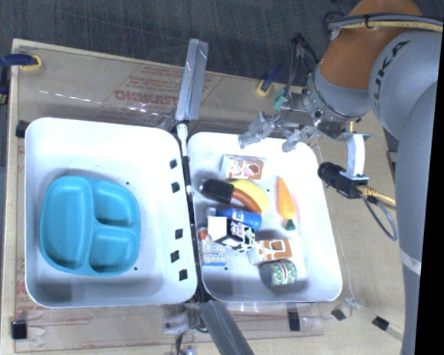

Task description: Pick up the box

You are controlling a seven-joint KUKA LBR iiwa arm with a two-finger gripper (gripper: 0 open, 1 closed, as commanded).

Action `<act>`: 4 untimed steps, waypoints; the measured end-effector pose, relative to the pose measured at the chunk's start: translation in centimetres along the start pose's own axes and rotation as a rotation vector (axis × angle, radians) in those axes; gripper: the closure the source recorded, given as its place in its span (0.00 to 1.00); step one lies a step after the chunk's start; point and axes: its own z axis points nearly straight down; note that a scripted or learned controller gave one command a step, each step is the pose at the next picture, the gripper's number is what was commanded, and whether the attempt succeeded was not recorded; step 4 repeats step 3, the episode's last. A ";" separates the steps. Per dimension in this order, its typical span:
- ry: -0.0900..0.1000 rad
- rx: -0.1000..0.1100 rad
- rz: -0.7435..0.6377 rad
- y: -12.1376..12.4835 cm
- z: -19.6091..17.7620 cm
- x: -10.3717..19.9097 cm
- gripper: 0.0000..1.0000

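Camera view, fixed overhead, slanted. Target box point(243, 167): small carton with brown-and-white print, lying flat near the far rim of the right bin point(327, 235), label side up. It touches nothing on its far side; just nearer the camera lies a banana point(250, 193) with a black object point(216, 189) against its left end.

Gripper point(269, 133): two fingers spread apart, nothing between them. It hangs above the far rim of the right bin, just beyond the box and apart from it. Left fingertip sits over the rim's inner edge, right fingertip near the bin's far right corner. Arm point(400, 80) enters from the right, with the orange band above the wrist.

Other contents of the right bin: orange carrot-shaped item point(285, 198) to the right of the banana, tilted lengthwise; blue container point(239, 216) beneath the banana; black-and-white printed packet point(232, 232) near the bin's centre; second small brown-printed carton point(273, 249) to its right; green-patterned can point(278, 273) on its side near the front rim; a small flat packet point(213, 253) near the left wall.

Left bin point(40, 138): one turquoise divided plate point(90, 224), three compartments, resting left of centre.

Both bins stand side by side on a bench point(84, 76), touching along a central divider.
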 end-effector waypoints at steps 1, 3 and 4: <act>0.001 0.005 -0.113 1.1 19.1 -4.7 0.00; 0.000 0.001 0.062 0.4 12.7 0.8 0.00; 0.000 0.001 0.062 0.4 12.7 0.8 0.00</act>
